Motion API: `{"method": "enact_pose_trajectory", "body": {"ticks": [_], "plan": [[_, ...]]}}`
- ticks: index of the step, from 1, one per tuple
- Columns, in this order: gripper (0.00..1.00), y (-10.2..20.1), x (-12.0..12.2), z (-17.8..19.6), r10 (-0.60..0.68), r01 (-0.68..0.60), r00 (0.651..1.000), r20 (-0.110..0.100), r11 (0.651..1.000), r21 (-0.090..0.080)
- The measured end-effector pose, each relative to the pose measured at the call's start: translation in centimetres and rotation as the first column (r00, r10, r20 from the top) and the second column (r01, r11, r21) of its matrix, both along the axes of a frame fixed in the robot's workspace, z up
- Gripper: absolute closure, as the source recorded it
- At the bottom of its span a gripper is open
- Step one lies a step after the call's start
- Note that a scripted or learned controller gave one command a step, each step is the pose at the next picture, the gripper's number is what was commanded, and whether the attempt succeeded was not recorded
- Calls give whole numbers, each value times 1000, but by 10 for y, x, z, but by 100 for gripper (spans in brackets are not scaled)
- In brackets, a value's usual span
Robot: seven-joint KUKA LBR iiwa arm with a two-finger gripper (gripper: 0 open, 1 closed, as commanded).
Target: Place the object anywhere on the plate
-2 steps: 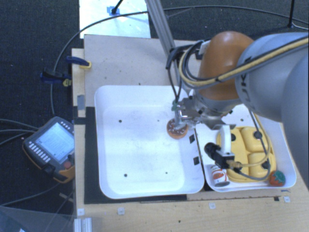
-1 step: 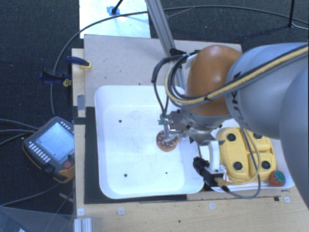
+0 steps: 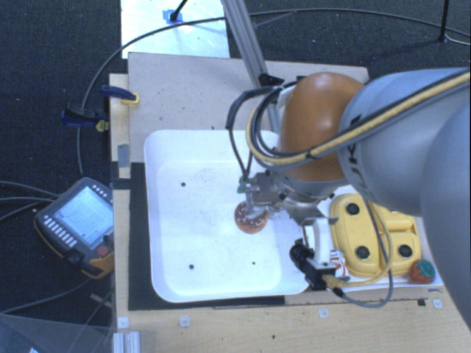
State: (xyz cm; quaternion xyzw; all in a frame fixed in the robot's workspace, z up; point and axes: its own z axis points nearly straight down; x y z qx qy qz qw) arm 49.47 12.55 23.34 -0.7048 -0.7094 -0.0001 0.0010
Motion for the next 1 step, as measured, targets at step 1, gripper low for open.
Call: {"method": "enact_pose_trajectory", "body": {"ticks": [1], "plan": [[0, -1, 0, 0, -3, 3, 1000, 1, 1000, 0]]}}
